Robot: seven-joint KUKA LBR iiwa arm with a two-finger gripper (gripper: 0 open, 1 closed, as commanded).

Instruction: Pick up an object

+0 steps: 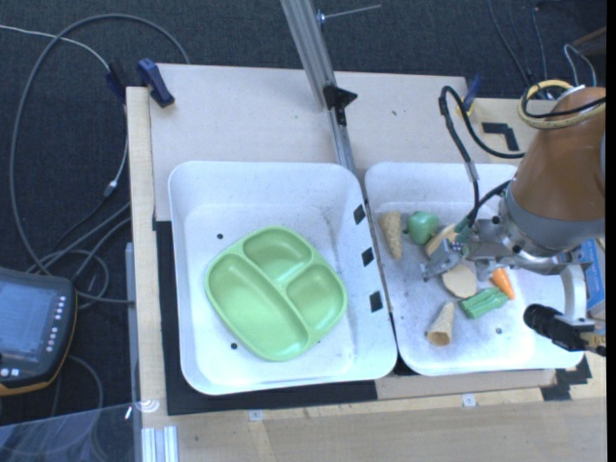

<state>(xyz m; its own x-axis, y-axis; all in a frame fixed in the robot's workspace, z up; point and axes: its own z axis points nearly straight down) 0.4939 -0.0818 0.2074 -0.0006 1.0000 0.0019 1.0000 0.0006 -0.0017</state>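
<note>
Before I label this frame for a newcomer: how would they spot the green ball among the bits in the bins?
Find the right bin, the one the arm reaches into. Near its upper left lies a small cluster; the green ball sits just right of a tan cone. It is the one round green piece there; the other green piece, lower down, is long and flat.

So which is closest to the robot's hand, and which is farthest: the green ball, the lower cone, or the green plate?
From the hand:
1. Green ball, just up and left of it in the right bin.
2. Lower cone, further down near that bin's front.
3. Green plate, far off in the left bin.
</note>
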